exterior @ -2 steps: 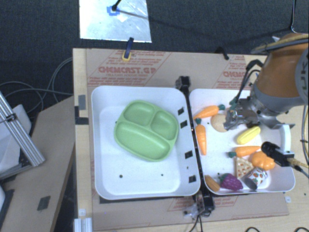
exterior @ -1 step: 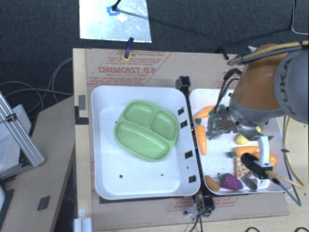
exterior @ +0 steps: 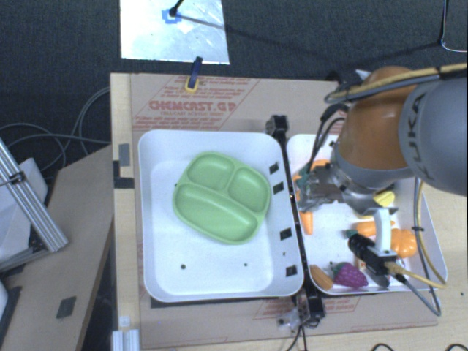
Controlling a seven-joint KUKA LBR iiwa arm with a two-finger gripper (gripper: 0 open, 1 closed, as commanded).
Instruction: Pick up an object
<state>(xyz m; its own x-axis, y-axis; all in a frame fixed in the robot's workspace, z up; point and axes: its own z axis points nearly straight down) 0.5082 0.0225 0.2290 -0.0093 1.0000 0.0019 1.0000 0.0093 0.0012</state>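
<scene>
The arm (exterior: 395, 123) hangs over the right bin (exterior: 439, 258) and hides most of its floor and its far rim. The pincer (exterior: 311, 190) is blurred and half buried under the wrist, so its fingers cannot be read. Toys beside the arm show in part: an orange piece (exterior: 307, 223) at its left, a yellow bit (exterior: 385, 197) under it. The arm's right side is cut off.

pale green divided plate (exterior: 221, 197) in the white left bin (exterior: 164, 269); purple grapes (exterior: 351, 275), orange carrot (exterior: 306, 221) in the right bin.
</scene>
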